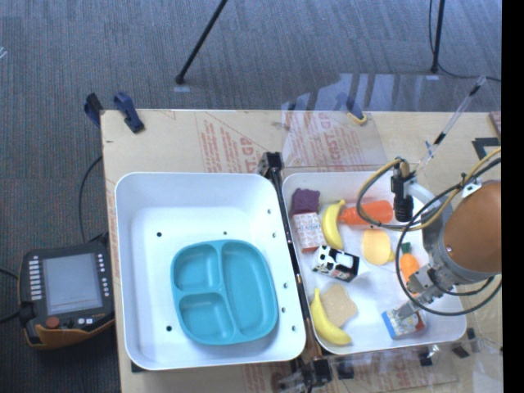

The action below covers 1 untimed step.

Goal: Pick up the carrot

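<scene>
Carrot (368, 213) lies in the right bin (442, 327), up near its back, next to a banana (332, 223). Tool (407, 318) is well apart from it, low in the front corner over a small packet (398, 325); can't tell its grip state.

Orange-banded arm (479, 228), looping yellow cables

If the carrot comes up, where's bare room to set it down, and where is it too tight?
Roomiest: the left bin, its white floor bare all round the blue divided plate. The plate's three compartments are bare too. The right bin is crowded: bananas, bread, carrot, small boxes and the arm. One small patch lies between the bread and the pincer.
</scene>
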Available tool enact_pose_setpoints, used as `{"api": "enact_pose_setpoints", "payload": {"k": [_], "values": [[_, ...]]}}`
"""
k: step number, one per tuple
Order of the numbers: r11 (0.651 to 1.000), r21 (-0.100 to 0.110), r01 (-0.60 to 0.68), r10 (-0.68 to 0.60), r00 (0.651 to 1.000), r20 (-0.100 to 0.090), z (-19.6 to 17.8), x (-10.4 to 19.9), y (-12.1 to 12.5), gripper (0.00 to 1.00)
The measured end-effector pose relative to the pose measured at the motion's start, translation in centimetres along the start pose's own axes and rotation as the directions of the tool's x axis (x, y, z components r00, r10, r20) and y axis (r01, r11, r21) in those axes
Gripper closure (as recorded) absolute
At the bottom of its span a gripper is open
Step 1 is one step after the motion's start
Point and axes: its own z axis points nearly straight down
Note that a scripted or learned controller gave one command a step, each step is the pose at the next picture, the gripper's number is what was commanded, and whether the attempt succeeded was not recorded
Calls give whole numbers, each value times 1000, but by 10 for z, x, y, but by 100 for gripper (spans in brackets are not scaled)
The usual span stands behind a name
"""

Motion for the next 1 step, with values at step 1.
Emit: {"api": "enact_pose_setpoints", "payload": {"k": [1], "values": [[968, -14, 249, -249, 969, 8, -41, -60, -30, 100]]}}
